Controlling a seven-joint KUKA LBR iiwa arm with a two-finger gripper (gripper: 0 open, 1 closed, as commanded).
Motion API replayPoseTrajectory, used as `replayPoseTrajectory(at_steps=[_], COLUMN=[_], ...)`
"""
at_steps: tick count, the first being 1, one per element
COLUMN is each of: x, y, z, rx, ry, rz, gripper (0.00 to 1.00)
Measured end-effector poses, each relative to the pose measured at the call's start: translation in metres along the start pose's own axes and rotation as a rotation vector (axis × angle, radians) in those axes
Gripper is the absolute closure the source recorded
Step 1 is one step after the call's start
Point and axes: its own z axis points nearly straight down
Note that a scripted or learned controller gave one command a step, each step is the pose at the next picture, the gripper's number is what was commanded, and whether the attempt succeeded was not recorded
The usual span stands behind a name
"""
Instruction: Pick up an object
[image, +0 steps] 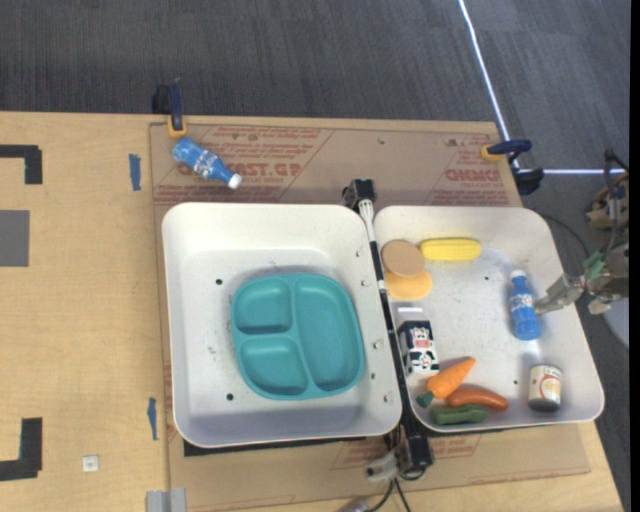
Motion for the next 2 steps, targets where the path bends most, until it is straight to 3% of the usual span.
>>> replayPoseTrajectory(at_steps=[1,2], x=[0.029,0.028], y=[0.015,0.016], z=[0.119,0.109], rx=[0.003,0.000], ry=[0.002,0.001], rz=[0.089,0.089], gripper=[0.00,1.00])
